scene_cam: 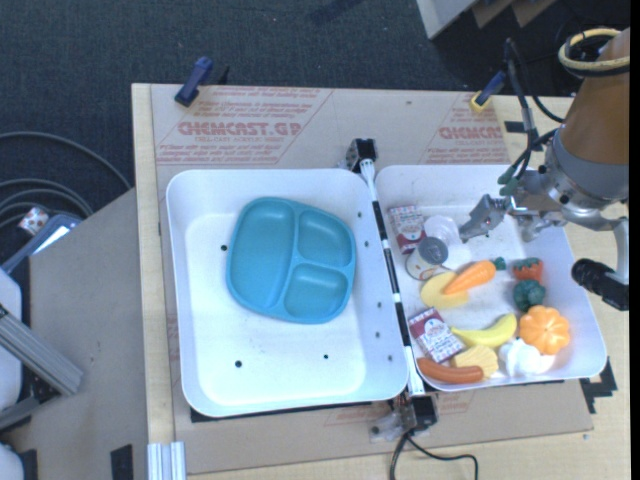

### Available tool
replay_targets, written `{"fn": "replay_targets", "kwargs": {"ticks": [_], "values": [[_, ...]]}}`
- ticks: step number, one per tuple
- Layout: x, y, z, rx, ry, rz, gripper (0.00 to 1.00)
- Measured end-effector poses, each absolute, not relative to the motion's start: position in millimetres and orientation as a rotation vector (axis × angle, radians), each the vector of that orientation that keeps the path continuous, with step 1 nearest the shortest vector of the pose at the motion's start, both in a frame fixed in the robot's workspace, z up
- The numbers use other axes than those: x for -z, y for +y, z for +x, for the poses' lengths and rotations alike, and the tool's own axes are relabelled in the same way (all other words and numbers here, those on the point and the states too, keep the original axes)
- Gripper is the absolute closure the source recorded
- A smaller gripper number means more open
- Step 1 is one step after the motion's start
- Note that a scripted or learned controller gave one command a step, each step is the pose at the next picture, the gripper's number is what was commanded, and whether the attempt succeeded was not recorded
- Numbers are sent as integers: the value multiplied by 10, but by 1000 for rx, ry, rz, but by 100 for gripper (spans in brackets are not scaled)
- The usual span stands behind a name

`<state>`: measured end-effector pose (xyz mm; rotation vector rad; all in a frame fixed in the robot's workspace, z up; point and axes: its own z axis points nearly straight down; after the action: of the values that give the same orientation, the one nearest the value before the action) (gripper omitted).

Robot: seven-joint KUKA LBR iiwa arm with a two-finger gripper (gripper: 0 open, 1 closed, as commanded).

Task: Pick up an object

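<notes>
Gripper: my gripper (505, 214) hangs over the upper part of the right bin (592, 320), fingers apart, nothing between them.
Carrot: the carrot (468, 277) lies below and a little left of my fingers, apart from them.
Around it: banana (487, 330) and pumpkin (545, 329) lower right.
Left bin: the blue tray (291, 259) sits in the left bin (200, 368).
</notes>
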<state>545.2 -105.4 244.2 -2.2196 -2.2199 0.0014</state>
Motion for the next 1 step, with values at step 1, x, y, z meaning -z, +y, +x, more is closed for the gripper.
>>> {"fn": "replay_targets", "kwargs": {"ticks": [1], "values": [[-1110,-1011,5853,0,-2220,-2222,0]]}}
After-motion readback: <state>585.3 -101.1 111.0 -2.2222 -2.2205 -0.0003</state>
